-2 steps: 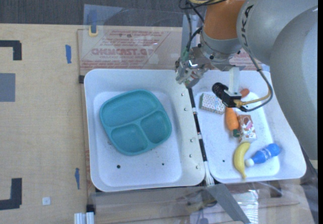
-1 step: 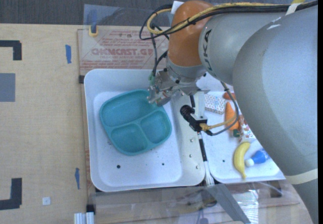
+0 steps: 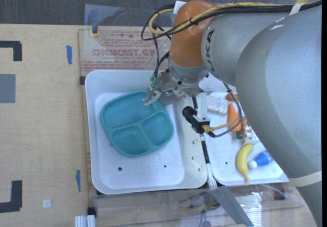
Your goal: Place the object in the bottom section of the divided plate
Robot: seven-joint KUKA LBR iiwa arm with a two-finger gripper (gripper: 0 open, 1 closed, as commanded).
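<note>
Camera view: hand (image 3: 151, 99) over divided plate (image 3: 136, 123)

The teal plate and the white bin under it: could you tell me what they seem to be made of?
The plate looks like moulded plastic with a smooth, slightly glossy finish: even teal colour, rounded ridges between its sections and soft highlights. The bin also looks like plastic, white and more matt, with rounded corners, a raised rim and a few dark specks on its floor. Neither can be confirmed by sight alone.
</note>
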